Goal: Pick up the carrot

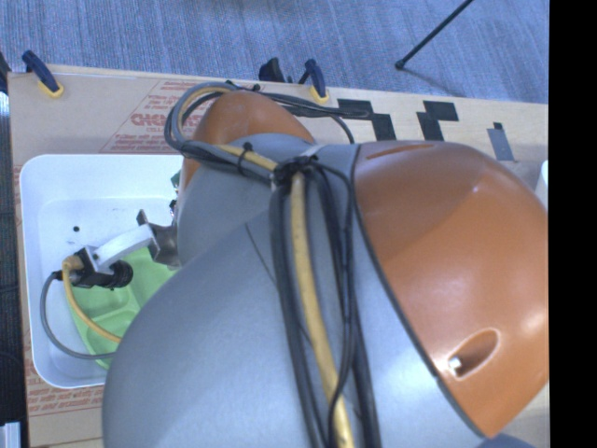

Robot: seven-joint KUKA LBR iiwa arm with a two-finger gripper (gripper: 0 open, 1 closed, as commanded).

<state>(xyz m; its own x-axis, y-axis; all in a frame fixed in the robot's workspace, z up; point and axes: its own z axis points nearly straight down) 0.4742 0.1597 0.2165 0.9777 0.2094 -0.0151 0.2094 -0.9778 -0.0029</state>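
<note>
Reaching in from the right, I lean low over the bench with my arm (215,343) stretched across it toward the left, so close under the camera that my own bulk covers most of both bins.

At the far left a blue clamp (41,73) with a yellow tip grips the bench edge. Below it sits the left bin (28,250), a shallow white tray with rounded corners and smooth, dull walls. A green cloth (117,311) lies on its floor, soft-looking and loosely folded, running under my wrist. My gripper (157,239) hangs over the bin's middle, just above the cloth's upper edge. Only a bit of its grey metal body peeks out from behind my arm, so I cannot tell whether it is released or clenched, nor whether it grasps anything. Where the carrot lies I cannot tell either.

The bench (140,119) is brown cardboard with faded red print. My arm's shell is smooth, rounded grey. A bundle of cables (312,306), black with one yellow, runs along it, tied near the top. Right of that swells my orange band (448,269), a glossy dome with an oval recess. Black tape marks (434,115) sit on the bench beyond it.
</note>
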